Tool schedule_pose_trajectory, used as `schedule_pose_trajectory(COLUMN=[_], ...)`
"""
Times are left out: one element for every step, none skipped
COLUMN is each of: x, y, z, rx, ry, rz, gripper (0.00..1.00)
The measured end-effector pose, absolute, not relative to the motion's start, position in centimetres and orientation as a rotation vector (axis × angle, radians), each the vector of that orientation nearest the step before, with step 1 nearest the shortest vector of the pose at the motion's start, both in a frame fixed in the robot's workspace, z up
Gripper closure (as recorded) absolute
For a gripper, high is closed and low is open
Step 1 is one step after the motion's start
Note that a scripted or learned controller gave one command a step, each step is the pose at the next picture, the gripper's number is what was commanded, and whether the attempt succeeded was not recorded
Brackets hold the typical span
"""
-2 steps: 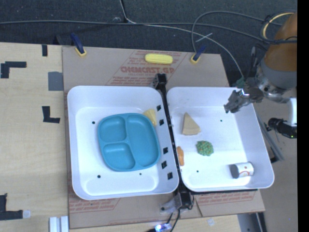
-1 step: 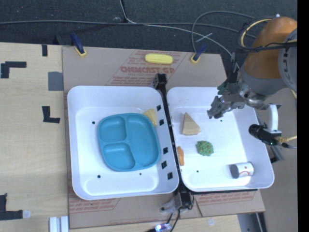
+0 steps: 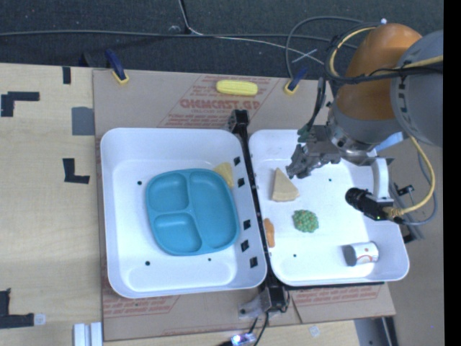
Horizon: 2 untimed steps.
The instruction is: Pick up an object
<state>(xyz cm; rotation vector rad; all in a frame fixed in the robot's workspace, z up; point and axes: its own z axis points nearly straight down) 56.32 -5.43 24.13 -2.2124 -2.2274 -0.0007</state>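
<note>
The arm [image 3: 382,78] is reaching in over the right bin [image 3: 389,265], its wrist angling down toward the tan wedge [image 3: 284,187]. The gripper [image 3: 301,166] is hovering just beside the wedge's upper right corner; how far it is parted cannot be told, and nothing is showing between its tips. The wedge is lying at the bin's left side, the green ball [image 3: 305,220] near below it.

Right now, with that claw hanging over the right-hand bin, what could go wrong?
1. The gripper hovers close to the pale yellow cheese-like wedge; its sloped faces might slip from the grip.
2. The small orange piece lies against the right white bin's left wall, probably awkward to reach.
</note>
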Motion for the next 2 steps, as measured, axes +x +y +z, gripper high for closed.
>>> schedule_pose_trajectory(x=[55.5, 54.3], y=[-0.5, 5.0], z=[22.6, 21.5], rx=[-2.213, -2.212], ry=[-2.225, -2.226], rz=[0.002, 0.003], gripper=[1.0, 1.0])
